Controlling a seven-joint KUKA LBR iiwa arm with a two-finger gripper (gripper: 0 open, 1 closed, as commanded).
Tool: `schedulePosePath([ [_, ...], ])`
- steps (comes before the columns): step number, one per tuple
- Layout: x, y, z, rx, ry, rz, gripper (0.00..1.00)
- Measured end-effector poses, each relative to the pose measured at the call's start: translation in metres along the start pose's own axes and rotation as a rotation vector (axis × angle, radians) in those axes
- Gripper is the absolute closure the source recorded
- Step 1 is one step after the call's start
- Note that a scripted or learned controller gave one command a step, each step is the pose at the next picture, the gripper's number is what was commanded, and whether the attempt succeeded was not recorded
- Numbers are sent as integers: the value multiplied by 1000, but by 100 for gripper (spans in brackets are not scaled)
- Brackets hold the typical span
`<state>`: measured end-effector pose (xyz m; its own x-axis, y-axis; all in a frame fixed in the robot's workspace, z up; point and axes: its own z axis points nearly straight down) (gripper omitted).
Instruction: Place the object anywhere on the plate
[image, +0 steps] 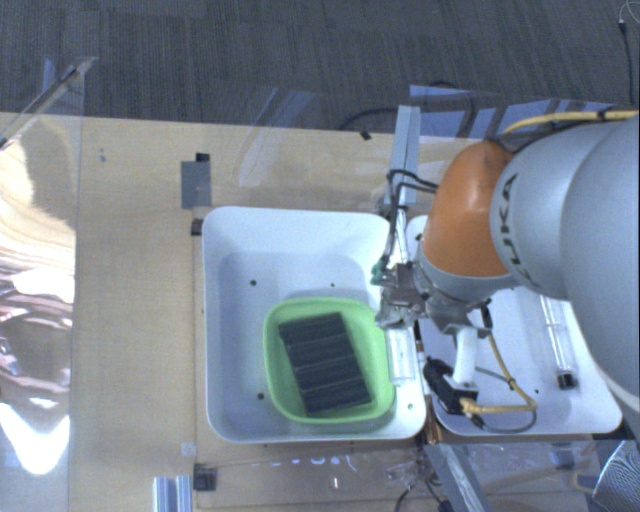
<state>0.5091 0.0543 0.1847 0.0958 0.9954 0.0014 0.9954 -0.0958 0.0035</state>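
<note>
A green square plate (372, 345) sits in the front right part of the left white bin (235, 300). A dark ribbed rectangular object (322, 362) lies flat on the plate, roughly in its middle and turned slightly. My gripper (398, 300) hangs under the orange-banded wrist, over the rim between the two bins. It is just right of the plate's far right corner and apart from the dark object. The bulky arm covers most of the gripper.
The right white bin (560, 405) is largely covered by the grey arm (560, 220). A cable with a yellow fitting (470, 405) lies over its front part. Grey brackets (197, 180) stand on the wooden bench beyond the bins.
</note>
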Motion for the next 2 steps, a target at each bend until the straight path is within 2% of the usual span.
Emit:
schedulePosePath([
  [1,0,0,0,0,0,1,0],
  [2,-50,43,0,-2,-1,-21,0],
])
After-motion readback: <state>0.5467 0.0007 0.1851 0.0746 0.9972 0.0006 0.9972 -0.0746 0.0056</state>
